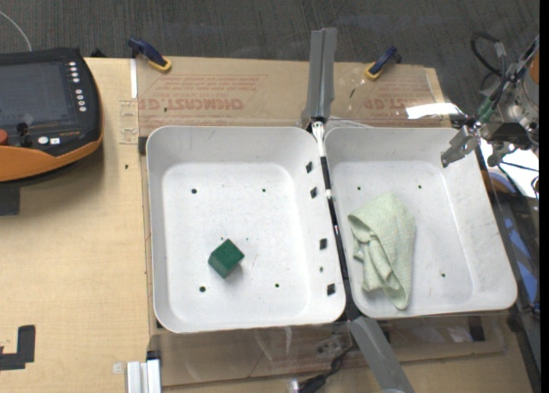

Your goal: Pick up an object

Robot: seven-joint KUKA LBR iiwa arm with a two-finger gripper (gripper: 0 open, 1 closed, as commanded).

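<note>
In left bin [171, 314], green cube [226, 257], crumpled cloth [383, 246]

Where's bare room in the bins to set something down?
Left bin: bare everywhere but the front middle, where the green cube sits; its whole back half is free. Right bin: the cloth crowds the front left by the divider; free floor lies behind it and along the right wall. The tool is over the back right corner.

Even, fairly bright overhead light washes the two shallow white plastic bins [240, 310] almost shadowless, a patch of glare burns on the clear sheet over the brown cardboard bench top [429, 111] at upper right, and the whole frame is slightly soft, blurriest along the right edge.
</note>
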